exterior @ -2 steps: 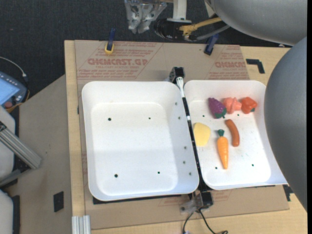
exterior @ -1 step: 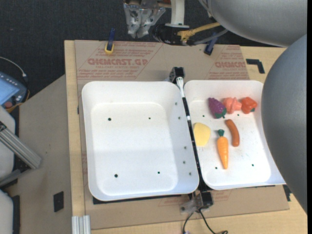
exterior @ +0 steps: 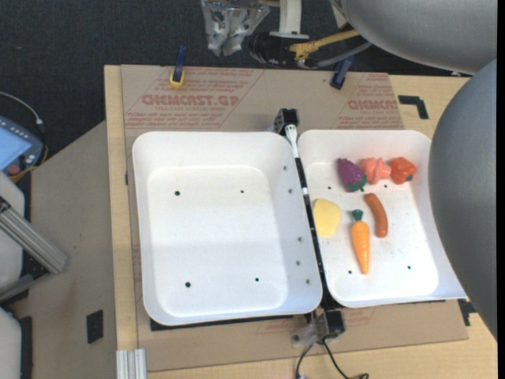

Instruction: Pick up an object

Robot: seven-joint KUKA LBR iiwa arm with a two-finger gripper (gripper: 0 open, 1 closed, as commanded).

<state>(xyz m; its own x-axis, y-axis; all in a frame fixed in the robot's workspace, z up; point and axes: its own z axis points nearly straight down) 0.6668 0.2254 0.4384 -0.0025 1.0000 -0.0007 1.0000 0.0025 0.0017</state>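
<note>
**My claw above the bins, toys in the right bin**

Camera view: I looked down at a slant on a brown board (exterior: 237,93) that carried two shallow white bins side by side. My claw (exterior: 229,26) hung at the top of the picture, beyond the far edge of the board and well apart from both bins. It was blurred and small, so I could not tell how far it stood open, and I saw nothing in it. My grey arm (exterior: 442,10) curved across the top right corner and down the right side.

The left bin (exterior: 146,212) showed its white floor with four dark dots. The right bin (exterior: 422,275) held six toy foods, all in its far and middle part. A purple piece (exterior: 350,173), a pink piece (exterior: 374,169) and a red piece (exterior: 402,170) lay in a row, close together. Nearer the camera lay a yellow piece (exterior: 326,216) just beside the divide, a brown sausage (exterior: 377,214), and a carrot (exterior: 360,244) with its green top near the sausage.
</note>
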